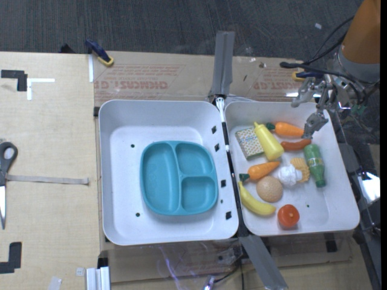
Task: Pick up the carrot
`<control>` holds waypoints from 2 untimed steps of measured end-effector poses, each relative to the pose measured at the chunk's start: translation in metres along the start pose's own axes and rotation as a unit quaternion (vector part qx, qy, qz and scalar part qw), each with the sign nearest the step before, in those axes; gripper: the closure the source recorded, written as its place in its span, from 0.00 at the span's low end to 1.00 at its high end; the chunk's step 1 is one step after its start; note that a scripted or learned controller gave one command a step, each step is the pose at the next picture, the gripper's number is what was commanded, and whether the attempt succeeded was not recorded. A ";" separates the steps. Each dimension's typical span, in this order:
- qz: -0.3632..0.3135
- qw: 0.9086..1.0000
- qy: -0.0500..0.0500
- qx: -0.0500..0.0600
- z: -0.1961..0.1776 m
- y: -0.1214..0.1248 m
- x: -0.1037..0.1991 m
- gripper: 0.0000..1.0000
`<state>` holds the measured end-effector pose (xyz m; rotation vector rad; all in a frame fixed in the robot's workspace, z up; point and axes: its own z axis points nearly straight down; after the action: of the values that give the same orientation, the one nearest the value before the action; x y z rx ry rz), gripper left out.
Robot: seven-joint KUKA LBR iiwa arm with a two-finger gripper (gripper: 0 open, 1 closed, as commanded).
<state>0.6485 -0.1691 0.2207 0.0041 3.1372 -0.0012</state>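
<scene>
Camera view: two tapered, glossy plastic carrots (263, 170) are seen; the metal hand (315, 121) hangs nearby, grip state undeterminable

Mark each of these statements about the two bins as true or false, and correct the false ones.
1. The teal divided plate lies in the left bin. True.
2. The banana lies on the teal plate. False: it lies in the right bin, beside the egg.
3. Two carrots are in the right bin. True: one near the bin's left wall, one near the hand.
4. The tomato lies at the far end of the right bin. False: it lies at the near end.
5. The green bottle stands outside both bins. False: it lies inside the right bin.
</scene>
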 end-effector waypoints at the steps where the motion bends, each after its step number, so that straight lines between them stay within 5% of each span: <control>1: 0.046 0.999 -0.002 0.000 0.111 0.009 -0.007 0.00; 2: 0.087 0.996 -0.005 0.002 0.117 0.016 -0.006 0.00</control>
<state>0.6548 -0.1532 0.1039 0.2762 3.1142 -0.0066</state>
